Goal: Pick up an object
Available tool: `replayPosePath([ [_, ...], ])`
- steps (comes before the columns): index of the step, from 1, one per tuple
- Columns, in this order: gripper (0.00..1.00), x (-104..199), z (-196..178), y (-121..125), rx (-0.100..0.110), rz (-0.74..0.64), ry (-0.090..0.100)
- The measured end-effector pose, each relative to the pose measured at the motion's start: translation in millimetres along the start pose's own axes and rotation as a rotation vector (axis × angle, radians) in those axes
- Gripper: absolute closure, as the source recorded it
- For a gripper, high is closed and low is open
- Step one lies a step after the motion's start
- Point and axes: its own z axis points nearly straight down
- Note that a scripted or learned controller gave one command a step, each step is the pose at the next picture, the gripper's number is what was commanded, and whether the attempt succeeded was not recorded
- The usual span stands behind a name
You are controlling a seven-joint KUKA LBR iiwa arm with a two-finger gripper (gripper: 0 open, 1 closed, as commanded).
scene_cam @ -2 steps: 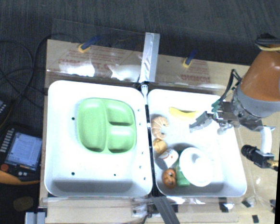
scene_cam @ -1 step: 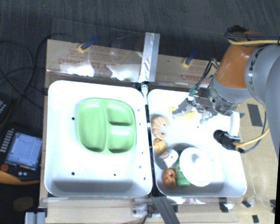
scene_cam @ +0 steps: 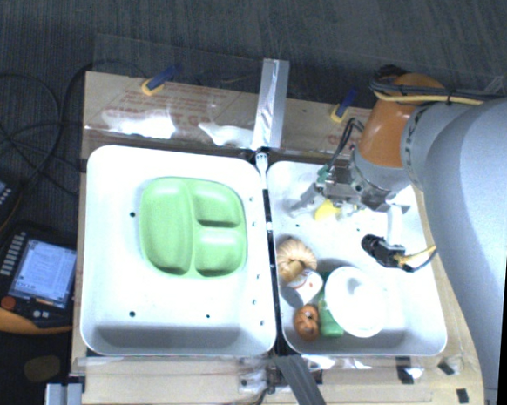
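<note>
Gripper (scene_cam: 328, 193) lowered into the right bin (scene_cam: 431, 329) at its twelve-o'clock end, directly over a small yellow object (scene_cam: 325, 212), finger state indeterminable; toward six o'clock lie a tan knotted item (scene_cam: 295, 257), white cup (scene_cam: 355, 303) and reddish fruit (scene_cam: 306, 320); at nine o'clock, the left bin (scene_cam: 105, 317) holds a green divided tray (scene_cam: 194, 226).
</note>
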Motion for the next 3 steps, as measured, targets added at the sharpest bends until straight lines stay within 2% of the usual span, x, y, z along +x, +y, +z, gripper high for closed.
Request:
replayPosePath([
  [1, 1.0, -1, -7, -1, 0.004, 0.0, -0.002],
  [2, 1.0, -37, -86, -16, -0.001, 0.012, 0.002],
  [3, 0.0, -37, -85, -16, 0.0, 0.012, 0.002],
])
